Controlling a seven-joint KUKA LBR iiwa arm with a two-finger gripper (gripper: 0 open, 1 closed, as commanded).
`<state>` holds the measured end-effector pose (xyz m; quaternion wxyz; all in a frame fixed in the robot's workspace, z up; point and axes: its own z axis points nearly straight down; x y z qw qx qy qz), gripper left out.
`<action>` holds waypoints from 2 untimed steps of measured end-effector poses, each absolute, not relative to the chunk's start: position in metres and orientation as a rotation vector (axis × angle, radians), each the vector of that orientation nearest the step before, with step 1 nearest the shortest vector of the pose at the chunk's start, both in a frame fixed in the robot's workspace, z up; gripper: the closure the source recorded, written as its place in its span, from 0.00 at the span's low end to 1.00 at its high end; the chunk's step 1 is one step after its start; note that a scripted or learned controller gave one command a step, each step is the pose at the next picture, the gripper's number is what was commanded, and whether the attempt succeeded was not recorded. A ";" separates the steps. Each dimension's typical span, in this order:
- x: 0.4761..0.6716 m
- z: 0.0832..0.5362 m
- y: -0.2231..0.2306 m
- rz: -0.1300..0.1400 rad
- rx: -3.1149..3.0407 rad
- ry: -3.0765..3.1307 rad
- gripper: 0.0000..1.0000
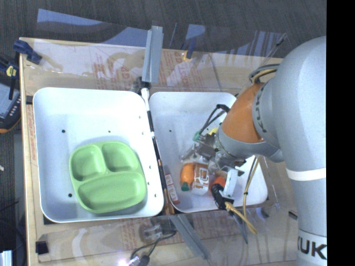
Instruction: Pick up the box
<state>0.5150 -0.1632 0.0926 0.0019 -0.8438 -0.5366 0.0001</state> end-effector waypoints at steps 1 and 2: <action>0.539 0.238 -0.150 0.002 -2.468 -1.940 1.00; 0.506 0.092 -0.152 0.001 -2.786 -1.446 1.00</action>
